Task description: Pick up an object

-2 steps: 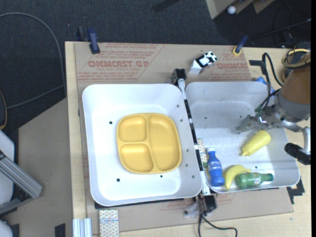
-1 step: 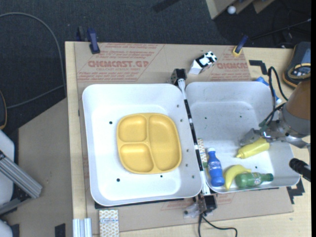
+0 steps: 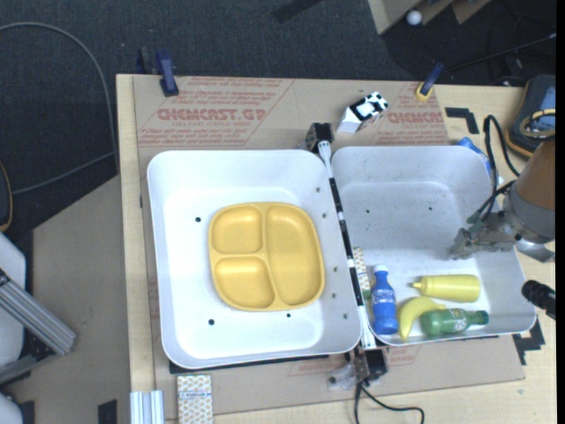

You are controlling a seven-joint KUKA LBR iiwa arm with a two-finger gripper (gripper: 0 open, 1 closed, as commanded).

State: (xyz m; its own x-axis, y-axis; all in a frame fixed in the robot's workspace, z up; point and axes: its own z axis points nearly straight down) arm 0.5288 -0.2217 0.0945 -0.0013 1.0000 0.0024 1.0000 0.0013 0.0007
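Note:
The right bin (image 3: 397, 179) holds a cluster of objects along its near edge. A blue bottle (image 3: 383, 301) stands at the left of the cluster. Beside it lies a yellow banana (image 3: 411, 313), a yellow squeeze bottle (image 3: 447, 285) and a green bottle (image 3: 452, 321) on its side. My gripper (image 3: 468, 241) reaches in from the right and hovers low over the bin floor, just beyond the yellow squeeze bottle and apart from it. Nothing shows in its grasp.
The left bin (image 3: 177, 193) carries a yellow divided plate (image 3: 266, 256) in its middle. A black-and-white block (image 3: 364, 110) lies on the cardboard behind the bins. Cables (image 3: 490, 140) run along the right bin's far right corner.

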